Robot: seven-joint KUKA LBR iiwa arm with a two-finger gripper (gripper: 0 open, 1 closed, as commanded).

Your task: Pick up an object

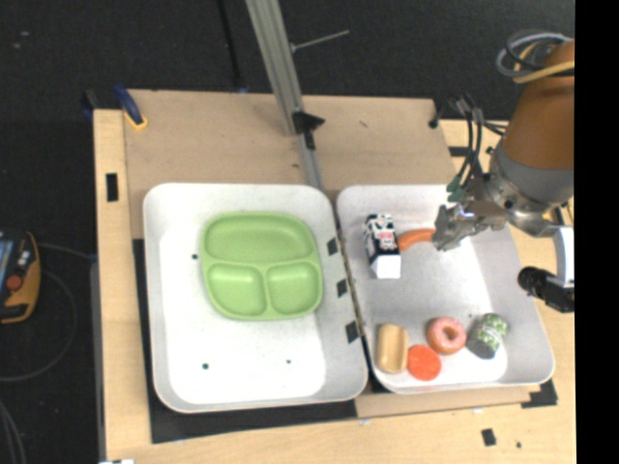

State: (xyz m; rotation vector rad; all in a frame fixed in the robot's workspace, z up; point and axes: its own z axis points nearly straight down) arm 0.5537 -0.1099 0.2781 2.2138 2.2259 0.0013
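Two bins: left bin [174,375] bearing one green tray [261,264], right bin [513,288] bearing six items. Beside the tray: one carton [382,245], black and white. Beyond it, one orange carrot [416,239] at the gripper [451,228]; grip impossible to tell. Nearer: bread [390,347], tomato [423,362], donut [446,334], broccoli [487,335].

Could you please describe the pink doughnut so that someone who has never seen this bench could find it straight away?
Look in the right-hand white bin, along its near edge, where four small items sit in a row. The doughnut is second from the right, between an orange-red round piece and a green-and-white lump. It alone is a pink ring with a hole in the middle.
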